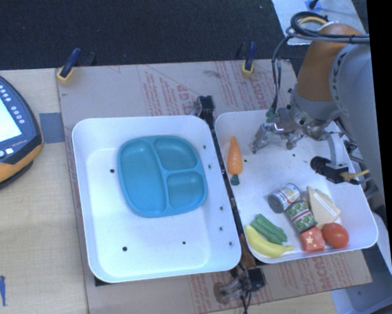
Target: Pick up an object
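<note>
Two white bins side by side mid-frame: left bin point(96, 197) holds a blue divided plate point(162, 174) lying flat, centre-left of frame; right bin point(248, 123) carries the loose items. Arm point(332, 70) enters from the upper right of the frame, grey body with orange band, wrist bent over the upper part of the right bin. Gripper point(277, 137) hangs above bare bin floor, upper centre of that bin; whether the fingers are apart or together cannot be told from this angle, and nothing is visible between them. Candidate objects, none lifted: carrot point(234, 157) upright along the left wall of the right bin, just left of the gripper; banana point(265, 244) at the lower left corner, green pod-like vegetable point(270, 228) resting against it; pale wedge, perhaps cheese point(323, 206), at right; small can point(285, 197) mid-bin with a green-and-red carton point(299, 215) touching below it; red block point(312, 239) and tomato point(335, 235) along the lower edge. Judgement: approach step, no grasp yet made. Next move calls for choosing a target — carrot is nearest and stands apart from the cluster — then shifting over it, aligning across its narrow width, and descending clear of the bin wall.
</note>
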`<state>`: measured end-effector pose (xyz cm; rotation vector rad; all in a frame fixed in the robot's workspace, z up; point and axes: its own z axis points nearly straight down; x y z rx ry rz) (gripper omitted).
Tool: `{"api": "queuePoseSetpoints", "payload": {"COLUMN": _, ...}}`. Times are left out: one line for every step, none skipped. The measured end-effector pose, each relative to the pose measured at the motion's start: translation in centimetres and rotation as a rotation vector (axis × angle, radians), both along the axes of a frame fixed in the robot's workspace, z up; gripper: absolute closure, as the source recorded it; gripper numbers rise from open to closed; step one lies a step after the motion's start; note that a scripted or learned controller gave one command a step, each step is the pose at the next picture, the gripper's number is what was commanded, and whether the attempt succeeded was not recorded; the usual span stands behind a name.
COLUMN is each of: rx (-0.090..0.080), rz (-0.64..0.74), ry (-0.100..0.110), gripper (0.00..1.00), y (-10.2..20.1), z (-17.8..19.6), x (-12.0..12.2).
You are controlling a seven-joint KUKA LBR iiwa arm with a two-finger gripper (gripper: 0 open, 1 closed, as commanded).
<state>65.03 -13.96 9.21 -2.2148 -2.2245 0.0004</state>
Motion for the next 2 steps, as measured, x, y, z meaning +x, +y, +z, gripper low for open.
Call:
{"api": "queuePoseSetpoints", "payload": {"rx": -0.001, "rz": 0.001, "ry": 0.004, "gripper": 0.0, "y": 1.9, "z": -0.1, "x": -10.7}}
{"api": "queuePoseSetpoints", "payload": {"rx": -0.001, "rz": 0.0, "ry": 0.0, "gripper": 0.0, "y": -0.9, "z": 0.0, "x": -2.4}}
